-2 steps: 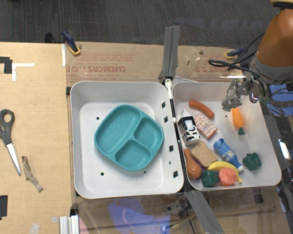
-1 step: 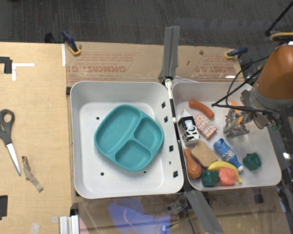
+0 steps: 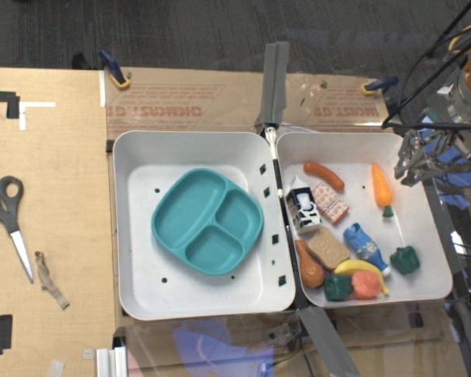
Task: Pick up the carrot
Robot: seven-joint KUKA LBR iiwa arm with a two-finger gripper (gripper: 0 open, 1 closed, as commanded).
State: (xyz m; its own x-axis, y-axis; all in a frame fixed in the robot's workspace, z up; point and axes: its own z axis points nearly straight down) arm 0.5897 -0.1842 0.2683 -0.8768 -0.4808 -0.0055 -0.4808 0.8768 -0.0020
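Note:
The carrot (image 3: 381, 184) is orange with a small green top and lies lengthwise in the upper right of the right bin (image 3: 432, 234), tip toward the far wall. My gripper (image 3: 412, 163) hangs over the bin's right rim, just right of the carrot and a little above it, apart from it. It looks open, with nothing between its fingers.
Several toy foods share the right bin: a sausage (image 3: 323, 174), a pink wafer (image 3: 330, 203), a small black-and-white box (image 3: 303, 209), bread (image 3: 328, 247), a blue bottle (image 3: 363, 242), a banana (image 3: 361, 268) and a green pepper (image 3: 405, 259). A teal divided plate (image 3: 209, 221) lies in the left bin.

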